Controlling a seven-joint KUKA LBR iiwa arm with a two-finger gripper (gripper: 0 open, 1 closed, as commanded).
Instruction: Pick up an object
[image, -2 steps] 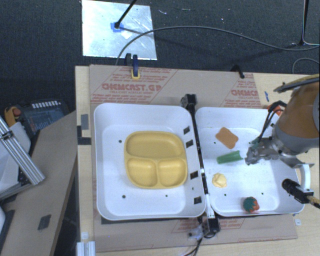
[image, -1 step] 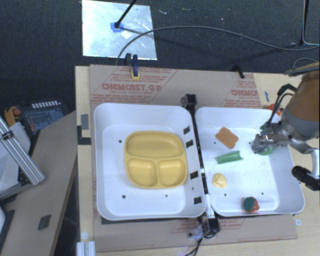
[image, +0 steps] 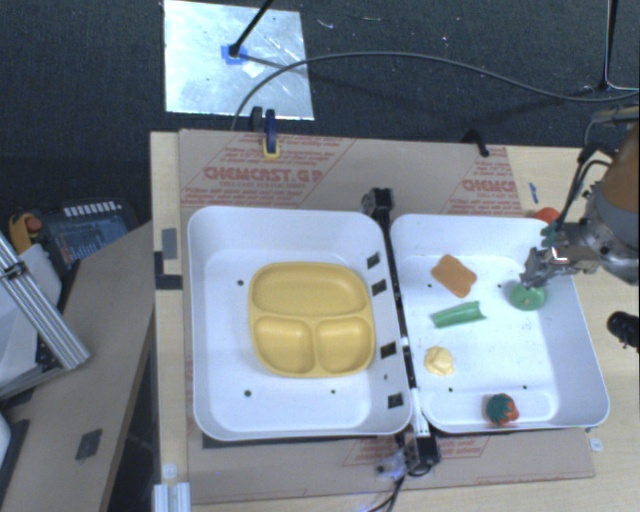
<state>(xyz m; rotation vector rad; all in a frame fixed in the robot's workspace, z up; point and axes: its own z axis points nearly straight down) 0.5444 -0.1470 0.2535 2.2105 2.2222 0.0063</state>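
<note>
At the far left, well clear of the left bin (image: 200, 330), a grey box with buttons (image: 85, 232) is sitting on a side table, and a silver aluminium rail (image: 40, 305) is lying at a slant just below it. The left bin itself is holding a yellow divided tray (image: 310, 318), which is resting flat in its middle with one long compartment toward the back and two smaller ones toward the front. Beyond the left bin's far edge, a yellow-and-blue clamp (image: 269, 132) is gripping the brown board under the bins, and a shiny metal sheet (image: 237, 60) is lying on the dark floor behind it.

Touching the left bin along its right rim, the right bin (image: 575, 350) is carrying the loose pieces. Nearest the left bin, an orange block (image: 454, 275) is sitting toward the back, a green stick-shaped piece (image: 458, 315) is lying just in front of it, and a pale yellow lump (image: 438, 360) is in front of that. A round red-and-green object (image: 501, 408) is sitting near the front rim. Farthest from the left bin, a green round-based object (image: 529, 296) is standing by the right bin's far right side, and the gripper (image: 543, 268) is hanging directly over it, fingertips down at its top. From where I stand I cannot tell whether the jaws are open or closed on it.
</note>
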